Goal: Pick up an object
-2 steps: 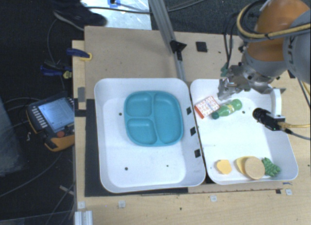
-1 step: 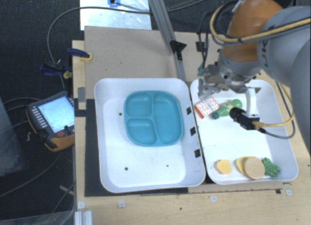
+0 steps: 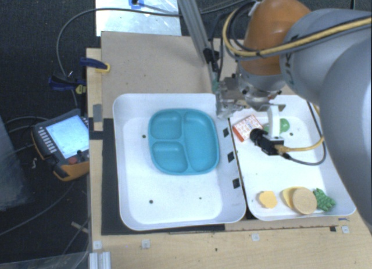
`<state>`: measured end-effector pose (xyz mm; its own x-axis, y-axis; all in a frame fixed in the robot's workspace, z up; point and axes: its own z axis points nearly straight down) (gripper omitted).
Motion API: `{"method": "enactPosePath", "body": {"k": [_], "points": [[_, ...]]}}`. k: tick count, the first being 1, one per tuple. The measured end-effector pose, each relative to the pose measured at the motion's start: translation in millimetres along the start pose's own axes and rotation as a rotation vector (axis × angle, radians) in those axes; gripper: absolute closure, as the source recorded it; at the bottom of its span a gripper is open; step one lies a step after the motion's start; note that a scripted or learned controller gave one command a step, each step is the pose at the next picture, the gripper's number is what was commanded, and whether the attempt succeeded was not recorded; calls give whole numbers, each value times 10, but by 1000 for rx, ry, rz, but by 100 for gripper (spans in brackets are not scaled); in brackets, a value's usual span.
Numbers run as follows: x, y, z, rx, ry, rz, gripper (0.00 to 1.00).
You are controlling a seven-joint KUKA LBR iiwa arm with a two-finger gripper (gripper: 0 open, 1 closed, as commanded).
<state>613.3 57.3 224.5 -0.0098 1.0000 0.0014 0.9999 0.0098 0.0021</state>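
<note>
Hand (image 3: 251, 124) low over red-and-white packet (image 3: 245, 127) in right bin (image 3: 290, 175).

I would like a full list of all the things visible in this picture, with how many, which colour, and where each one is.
bins: 2, white, side by side on the bench
divided plate: 1, light blue, in the left bin
small packet: 1, red and white, top of the right bin, under the hand
green piece: 1, green, top of the right bin, partly hidden
round flat pieces: 2, yellow and tan, bottom of the right bin
leafy piece: 1, green, touching the tan round piece
pendant with screen: 1, orange and grey, left of the bench
clamps: 2, blue, bench's left edge
arm: 1, grey with orange band, from the right
hand: 1, grey, over the right bin's top
</note>
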Motion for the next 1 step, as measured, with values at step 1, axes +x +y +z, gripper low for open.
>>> {"method": "enactPosePath", "body": {"k": [1], "points": [[536, 175, 47, -1, 1, -1, 100]]}}
